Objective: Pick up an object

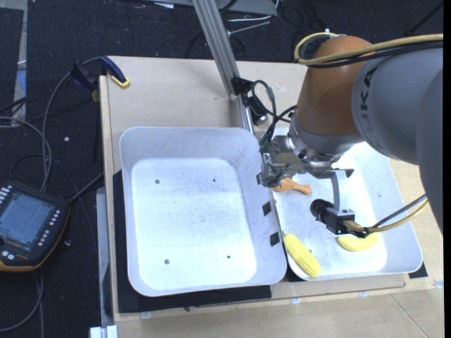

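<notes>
Over the right bin: the arm (366, 83) comes in from the right and bends down, its orange-banded wrist hanging above the upper left part of the right bin (394, 259).
Gripper: the gripper (276, 176) sits low at the bin's left wall, close to the divide between the two bins; whether it is released or clenched cannot be told, since the wrist body covers most of it.
Nearest object: a small orange piece (292, 186) lies on the right bin's floor, just beside the gripper on its right and slightly lower in the view; its long axis runs roughly left to right. Contact between the two cannot be made out.
Other objects: a yellow corn cob (303, 255) lies near the bin's front left corner, slanted from upper left to lower right; a yellow banana-like piece (357, 241) rests further right, partly covered by a black fitting (330, 214) and its cable.
Left bin: the left bin (141, 210) lies well apart from the objects.
Judgement: the orange piece looks the likeliest target, needing only a slight shift rightward.
Hidden: the bin floor under the wrist, and part of the orange piece's left end.
</notes>
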`<action>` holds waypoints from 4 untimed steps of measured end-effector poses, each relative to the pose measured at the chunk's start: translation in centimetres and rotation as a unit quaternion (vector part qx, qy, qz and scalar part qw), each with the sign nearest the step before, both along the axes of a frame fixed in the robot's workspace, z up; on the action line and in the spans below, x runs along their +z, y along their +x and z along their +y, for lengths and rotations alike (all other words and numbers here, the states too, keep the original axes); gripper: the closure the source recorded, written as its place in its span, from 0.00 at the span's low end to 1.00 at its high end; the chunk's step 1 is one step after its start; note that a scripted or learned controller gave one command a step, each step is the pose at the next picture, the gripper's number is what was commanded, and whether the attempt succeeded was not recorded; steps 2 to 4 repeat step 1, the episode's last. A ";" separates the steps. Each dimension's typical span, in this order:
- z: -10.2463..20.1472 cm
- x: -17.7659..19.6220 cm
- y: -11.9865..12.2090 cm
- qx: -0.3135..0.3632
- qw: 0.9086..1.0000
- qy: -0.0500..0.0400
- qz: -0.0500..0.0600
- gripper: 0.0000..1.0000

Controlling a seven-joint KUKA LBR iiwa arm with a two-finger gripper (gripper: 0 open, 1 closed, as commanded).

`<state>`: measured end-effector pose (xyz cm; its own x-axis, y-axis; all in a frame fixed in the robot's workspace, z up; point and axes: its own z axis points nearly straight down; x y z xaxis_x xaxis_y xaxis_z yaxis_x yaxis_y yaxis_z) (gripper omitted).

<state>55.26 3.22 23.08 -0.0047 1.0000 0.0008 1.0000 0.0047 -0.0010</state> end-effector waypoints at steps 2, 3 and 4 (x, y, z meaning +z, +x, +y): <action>4.9 1.2 -2.6 0.000 1.000 0.000 -0.001 1.00; 4.9 1.2 -2.6 0.000 1.000 0.000 -0.001 1.00; 4.9 1.2 -2.6 0.000 1.000 0.000 -0.001 1.00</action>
